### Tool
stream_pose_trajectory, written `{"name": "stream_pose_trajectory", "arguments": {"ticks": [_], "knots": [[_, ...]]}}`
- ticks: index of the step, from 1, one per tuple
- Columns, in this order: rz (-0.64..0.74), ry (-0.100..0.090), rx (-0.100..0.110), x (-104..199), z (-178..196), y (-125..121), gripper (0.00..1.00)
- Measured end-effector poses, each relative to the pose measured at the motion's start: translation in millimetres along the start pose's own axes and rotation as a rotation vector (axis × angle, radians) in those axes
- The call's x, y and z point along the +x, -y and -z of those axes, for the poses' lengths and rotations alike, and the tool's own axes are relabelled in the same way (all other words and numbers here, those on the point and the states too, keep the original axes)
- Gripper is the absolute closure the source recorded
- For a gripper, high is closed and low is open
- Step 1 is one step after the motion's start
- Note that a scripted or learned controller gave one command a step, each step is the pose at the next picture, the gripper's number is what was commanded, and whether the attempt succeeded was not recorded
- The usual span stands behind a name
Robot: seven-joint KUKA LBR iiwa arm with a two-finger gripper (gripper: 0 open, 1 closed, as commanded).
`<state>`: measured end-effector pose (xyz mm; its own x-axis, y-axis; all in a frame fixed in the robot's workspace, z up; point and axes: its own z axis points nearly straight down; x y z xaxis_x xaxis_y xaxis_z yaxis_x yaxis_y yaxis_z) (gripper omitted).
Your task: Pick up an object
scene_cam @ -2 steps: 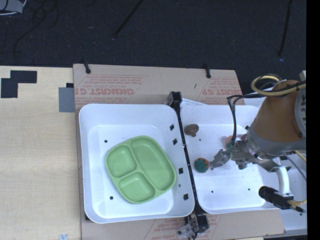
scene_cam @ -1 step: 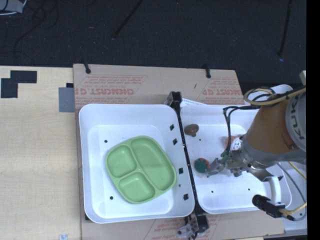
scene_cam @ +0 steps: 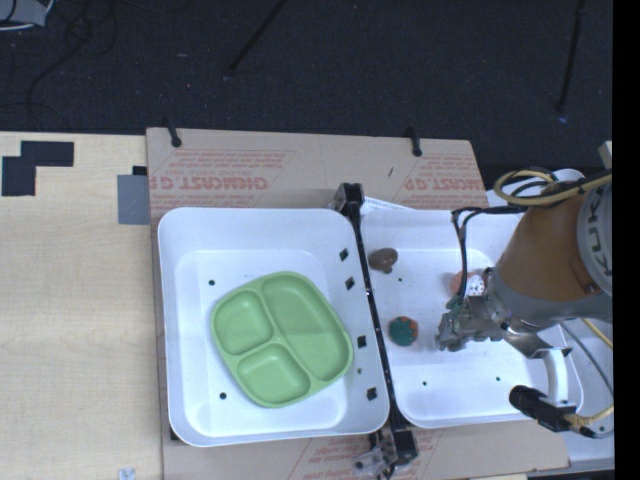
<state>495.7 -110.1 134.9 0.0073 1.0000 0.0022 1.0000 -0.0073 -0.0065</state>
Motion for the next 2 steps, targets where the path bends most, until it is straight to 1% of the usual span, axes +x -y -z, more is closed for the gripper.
{"name": "stream_pose_trajectory", "arguments": {"ticks": [1,2], "knots": [[0.009,0.002,-0.008,8.5,49.1,-5.0,1.00],[0.007,0.002,-0.007,7.8,80.8,-5.4,1.00]]}}
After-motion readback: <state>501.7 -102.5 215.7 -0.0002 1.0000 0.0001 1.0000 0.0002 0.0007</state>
